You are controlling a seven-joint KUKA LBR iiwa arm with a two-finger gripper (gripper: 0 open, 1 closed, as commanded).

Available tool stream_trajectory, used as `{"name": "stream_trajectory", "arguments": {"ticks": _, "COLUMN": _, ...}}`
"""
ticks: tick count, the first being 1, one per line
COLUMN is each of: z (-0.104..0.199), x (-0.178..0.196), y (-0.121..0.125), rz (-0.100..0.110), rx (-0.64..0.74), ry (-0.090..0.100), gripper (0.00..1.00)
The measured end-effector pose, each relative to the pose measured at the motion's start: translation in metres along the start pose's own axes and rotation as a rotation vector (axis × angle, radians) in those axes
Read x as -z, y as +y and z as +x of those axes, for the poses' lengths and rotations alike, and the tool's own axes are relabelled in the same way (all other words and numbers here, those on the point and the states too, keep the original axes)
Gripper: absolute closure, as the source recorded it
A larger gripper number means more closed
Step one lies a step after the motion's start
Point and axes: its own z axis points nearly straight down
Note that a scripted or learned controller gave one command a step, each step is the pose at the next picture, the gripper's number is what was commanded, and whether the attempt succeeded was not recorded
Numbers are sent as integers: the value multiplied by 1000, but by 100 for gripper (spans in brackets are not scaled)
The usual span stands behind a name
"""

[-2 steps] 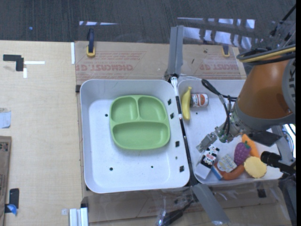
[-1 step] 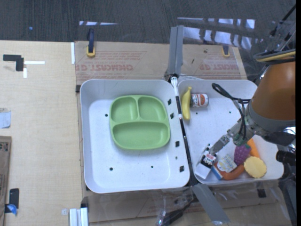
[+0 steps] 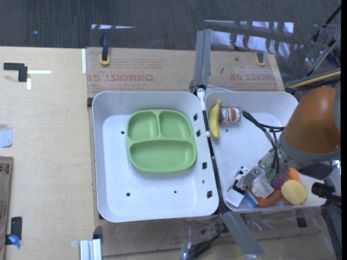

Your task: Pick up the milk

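Your hand (image 3: 250, 179) dips into the right bin (image 3: 255, 140) at five o'clock, where the milk (image 3: 234, 195) lies among piled toy foods; I cannot tell its state, nor whether it touches the carton.

Two white bins sit side by side. The left bin (image 3: 108, 161) has a green plate (image 3: 161, 141) with three parts. The right bin (image 3: 255, 104) has a banana (image 3: 214, 120) by a small can (image 3: 230, 115). The gripper (image 3: 245, 179) is low over a pile of toy food, near a yellow lemon (image 3: 294, 192).
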Motion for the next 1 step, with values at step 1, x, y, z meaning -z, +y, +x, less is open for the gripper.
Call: {"name": "stream_trajectory", "arguments": {"ticks": 1, "z": -9, "x": -14, "y": 25, "rz": -1, "rx": 114, "ry": 2, "gripper": 0}}
